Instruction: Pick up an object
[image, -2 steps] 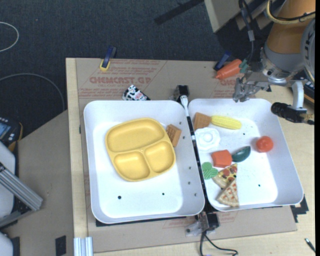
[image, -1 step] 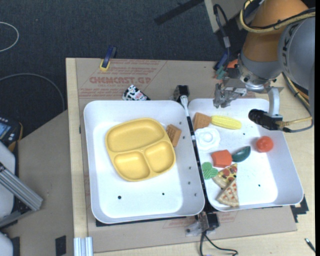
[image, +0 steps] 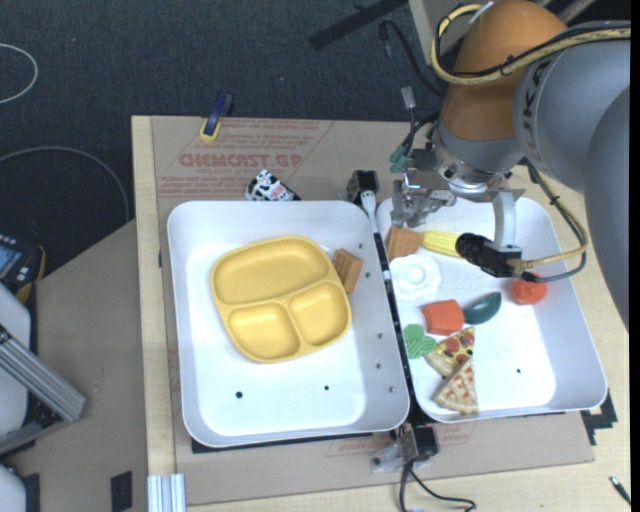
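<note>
My gripper hangs over the far left corner of the right bin. Directly below it lies a tan bread-like piece, with a yellow corn cob beside it. Nearer the camera sit a white fried egg, a red-orange block, a teal piece, a red tomato, a green piece and pizza slices. No object shows lifted in the gripper.
The left bin holds a yellow divided plate and a brown piece against the plate's right rim. A black cable part hangs from the arm over the right bin. Small items lie on the board behind the bins.
</note>
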